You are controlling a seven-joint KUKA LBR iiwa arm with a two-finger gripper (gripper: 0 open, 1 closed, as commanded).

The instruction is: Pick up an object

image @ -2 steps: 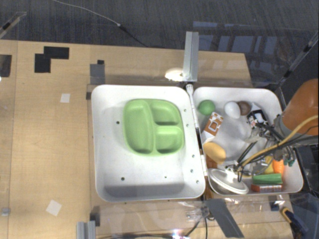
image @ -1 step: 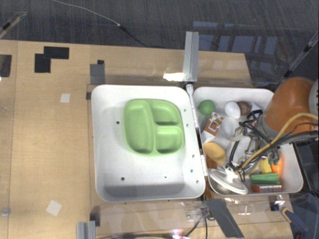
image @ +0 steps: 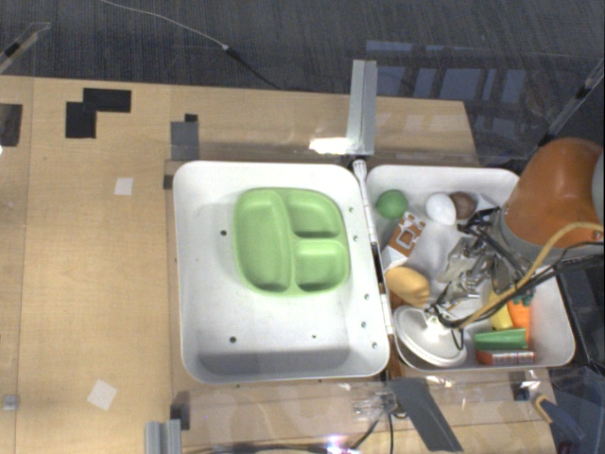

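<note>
just beside gripper (left): potato

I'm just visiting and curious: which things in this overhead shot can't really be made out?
- Gripper: its fingers blur into cables and clutter in the right bin.
- Brown object: too small to identify.
- Metal bowl: partly covered by the gripper.
- Orange band: cut off by the frame edge.
</note>
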